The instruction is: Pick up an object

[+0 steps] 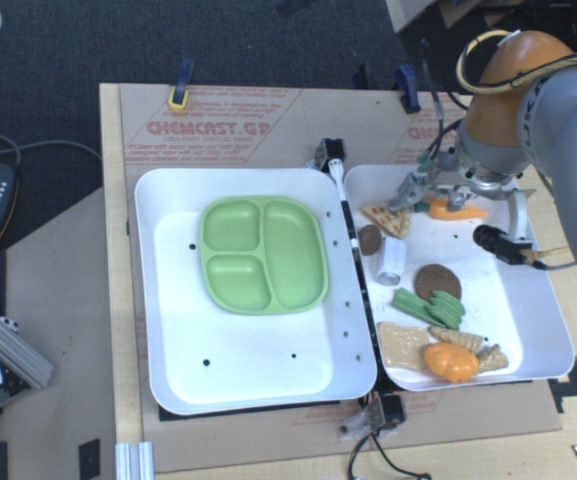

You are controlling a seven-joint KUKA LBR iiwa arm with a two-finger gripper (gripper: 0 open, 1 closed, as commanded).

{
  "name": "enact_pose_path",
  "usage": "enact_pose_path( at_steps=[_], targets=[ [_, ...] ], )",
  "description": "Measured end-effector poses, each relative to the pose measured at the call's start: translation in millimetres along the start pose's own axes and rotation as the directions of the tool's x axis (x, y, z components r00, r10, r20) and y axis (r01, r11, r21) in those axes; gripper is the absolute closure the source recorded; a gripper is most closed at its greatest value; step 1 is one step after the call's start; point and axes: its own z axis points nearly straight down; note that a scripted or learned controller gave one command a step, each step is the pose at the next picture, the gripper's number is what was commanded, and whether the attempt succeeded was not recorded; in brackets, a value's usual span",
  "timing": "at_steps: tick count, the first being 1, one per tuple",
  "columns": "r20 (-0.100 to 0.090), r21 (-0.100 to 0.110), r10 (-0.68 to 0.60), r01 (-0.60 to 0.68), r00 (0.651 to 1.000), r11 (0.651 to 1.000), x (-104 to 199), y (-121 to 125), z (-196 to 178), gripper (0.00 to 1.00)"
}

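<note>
The gripper (446, 194) hangs low at the right bin's (558, 320) far end, over an orange piece (455, 209) beside a pizza slice (388, 219) — fingers' spread cannot be told. Left bin (158, 268) holds a green divided plate (264, 254).

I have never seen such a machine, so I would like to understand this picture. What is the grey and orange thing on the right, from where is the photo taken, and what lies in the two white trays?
The grey and orange thing is a robot arm reaching in from the right. Its tool hangs low over the far end of the right bin, close to an orange piece; nothing can be seen held. The camera is fixed above the bench, looking down at a slant. The left bin holds a green divided plate. The right bin holds toy food: a pizza slice, a brown round piece, green pods and an orange fruit.
</note>
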Motion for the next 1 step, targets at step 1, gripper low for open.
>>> enact_pose_path(
  at_steps=[1],
  targets=[
    [0.001,-0.012,-0.002,0.002,1.000,1.000,0.9,2.8,-12.7,1.00]
  ],
)
